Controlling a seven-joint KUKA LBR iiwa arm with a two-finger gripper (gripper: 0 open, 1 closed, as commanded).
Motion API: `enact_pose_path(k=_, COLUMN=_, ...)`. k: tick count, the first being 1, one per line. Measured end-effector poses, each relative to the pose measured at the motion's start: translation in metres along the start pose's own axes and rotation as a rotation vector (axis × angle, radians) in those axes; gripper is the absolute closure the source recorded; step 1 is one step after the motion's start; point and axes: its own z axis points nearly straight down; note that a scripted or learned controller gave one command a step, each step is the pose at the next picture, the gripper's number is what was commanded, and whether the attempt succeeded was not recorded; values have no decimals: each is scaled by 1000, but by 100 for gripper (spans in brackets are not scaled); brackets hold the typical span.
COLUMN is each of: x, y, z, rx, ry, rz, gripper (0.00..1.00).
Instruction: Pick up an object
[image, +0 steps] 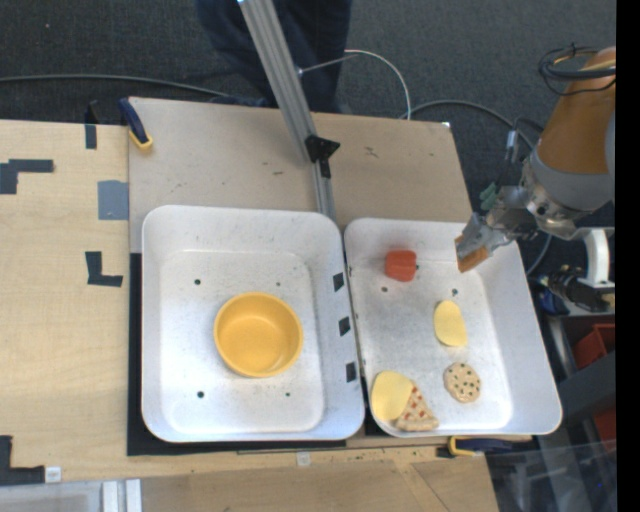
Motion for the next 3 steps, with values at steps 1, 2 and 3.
enact_pose_path(k=1, x=55, y=13, z=15, rx=6, ry=3, rz=-6, gripper=100)
enact_pose_path(k=2, x=117, y=27, z=11, rx=4, ry=3, rz=-7, gripper=100)
enact_pose_path(k=3, x=172, y=42, z=25, rx=6, ry=3, rz=-6, gripper=100)
